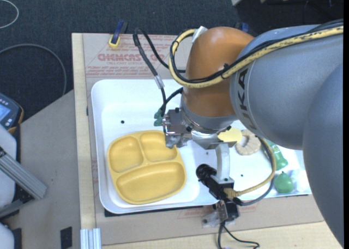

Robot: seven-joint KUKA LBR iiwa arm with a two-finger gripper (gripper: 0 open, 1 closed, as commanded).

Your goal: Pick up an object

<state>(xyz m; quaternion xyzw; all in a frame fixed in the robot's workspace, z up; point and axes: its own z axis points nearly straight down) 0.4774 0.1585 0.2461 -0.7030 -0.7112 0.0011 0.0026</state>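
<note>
- Dark grey carpet (pixel 82 2) surrounds the bench (pixel 87 133), and a thin cable loops across it at about 10 o'clock.
- Cardboard with red print (pixel 122 57) covers the bench top toward 12 o'clock; a small yellow-and-blue clip (pixel 116 34) sits at its far edge.
- On the bench lies a shallow white bin (pixel 103 106), seen toward 9 o'clock from the arm; a second white bin (pixel 297 174) sits just beside it toward 3 o'clock, mostly covered by the arm.
- A yellow divided tray (pixel 144 166) with three compartments lies flat in the nearer bin, toward its 6 o'clock side, close to the front wall.
- The grey arm (pixel 289 84) comes in from 3 o'clock, its orange band (pixel 215 71) above the centre of the view, with yellow and black cables wrapped around it.
- The gripper (pixel 172 133) hangs under the orange band, at the 1 o'clock corner of the yellow tray and seemingly touching or just over its rim; the wrist hides how it is set, so I cannot tell whether it grips anything.
- A tan round object (pixel 250 144) and a pale yellow piece (pixel 232 134) lie just at 3 o'clock of the wrist, partly hidden.
- Green objects (pixel 282 174) lie in the second bin toward 4 o'clock, one elongated and one rounder.
- A black fitting with a cable (pixel 210 180) hangs over the front rim at 6 o'clock.
</note>
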